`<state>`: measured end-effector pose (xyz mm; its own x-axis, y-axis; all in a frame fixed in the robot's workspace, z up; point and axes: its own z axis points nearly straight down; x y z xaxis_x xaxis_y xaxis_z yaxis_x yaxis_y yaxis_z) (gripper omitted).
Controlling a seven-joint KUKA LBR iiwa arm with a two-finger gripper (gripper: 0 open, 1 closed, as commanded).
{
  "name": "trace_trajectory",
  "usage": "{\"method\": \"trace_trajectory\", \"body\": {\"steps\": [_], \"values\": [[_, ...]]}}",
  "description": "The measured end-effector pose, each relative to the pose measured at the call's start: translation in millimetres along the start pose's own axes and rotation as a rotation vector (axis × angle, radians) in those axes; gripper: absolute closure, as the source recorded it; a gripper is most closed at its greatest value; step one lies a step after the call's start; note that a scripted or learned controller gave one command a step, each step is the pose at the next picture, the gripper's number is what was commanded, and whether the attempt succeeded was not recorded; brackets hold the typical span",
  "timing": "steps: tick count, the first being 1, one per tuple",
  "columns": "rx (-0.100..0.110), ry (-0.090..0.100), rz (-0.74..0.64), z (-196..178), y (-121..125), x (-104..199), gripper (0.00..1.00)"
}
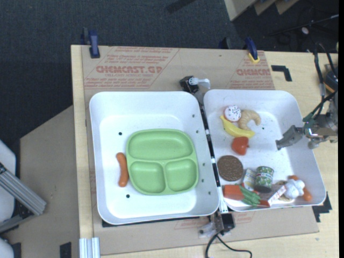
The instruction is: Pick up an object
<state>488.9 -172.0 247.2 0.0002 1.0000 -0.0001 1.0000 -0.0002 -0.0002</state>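
End effector at the right edge of the right bin, low over bare floor, pointing left into the bin. Cannot tell its grip state; nothing visible in it.

Candidate things all lie left and below-left of it in the same bin:
- tomato, nearest, left, slightly lower
- banana with croissant beyond, long axis running left-right, tilted
- brown disc and can further down

Left bin holds a green tray and a sausage, well apart from the arm.

Judgement: the next move is a short leftward reach; the tomato is the likeliest target.
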Motion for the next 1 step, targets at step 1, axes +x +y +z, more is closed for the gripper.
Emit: {"method": "trace_trajectory", "body": {"steps": [1], "values": [[-0.003,0.003,-0.010,55.8,117.8,70.4,0.00]]}}
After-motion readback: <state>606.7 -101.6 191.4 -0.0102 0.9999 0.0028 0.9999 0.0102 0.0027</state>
